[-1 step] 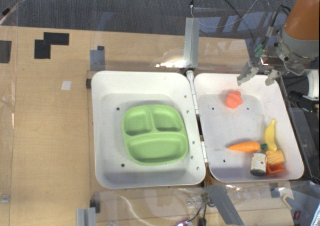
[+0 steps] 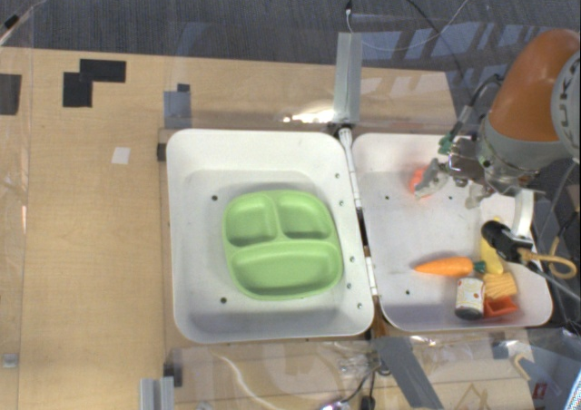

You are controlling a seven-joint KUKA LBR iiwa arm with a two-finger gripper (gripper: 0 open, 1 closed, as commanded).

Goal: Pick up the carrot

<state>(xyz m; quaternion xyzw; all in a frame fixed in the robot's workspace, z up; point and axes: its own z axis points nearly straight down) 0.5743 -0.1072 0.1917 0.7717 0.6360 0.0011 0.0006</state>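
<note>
The carrot is orange with a green top. It lies flat near the front of the right bin, pointing left. My gripper hangs over the back of that bin, well behind the carrot. It is open, with nothing between its fingers. A small red-orange piece lies just left of the left finger.
In the right bin's front right corner sit a small can, a yellow corn piece, a yellow banana-like piece and a red-orange item, all close to the carrot's green end. A green divided plate lies in the left bin.
</note>
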